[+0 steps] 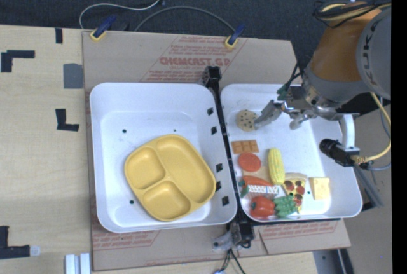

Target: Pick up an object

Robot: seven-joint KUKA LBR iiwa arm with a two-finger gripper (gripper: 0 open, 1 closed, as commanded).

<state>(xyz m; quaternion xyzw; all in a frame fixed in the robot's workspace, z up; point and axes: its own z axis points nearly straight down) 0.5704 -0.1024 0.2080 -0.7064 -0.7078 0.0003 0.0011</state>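
The right bin (331,164) holds several toy foods. A round cookie (246,118) lies near its back left. In front of it are an orange cracker (245,146), a red tomato slice (248,161) and a yellow corn cob (276,166). Along the front lie a pizza slice (294,185), a cheese wedge (320,188), a red pepper (261,206) and a green piece (286,205). My gripper (283,116) hangs over the back of this bin, just right of the cookie. It is open, with nothing between its fingers; the left fingertip (268,112) is close to the cookie.
The left bin (108,107) holds a yellow divided plate (168,175). A black divider (219,133) runs between the bins. The grey and orange arm (346,56) reaches in from the right, with a black cable fitting (337,150) over the right bin's edge.
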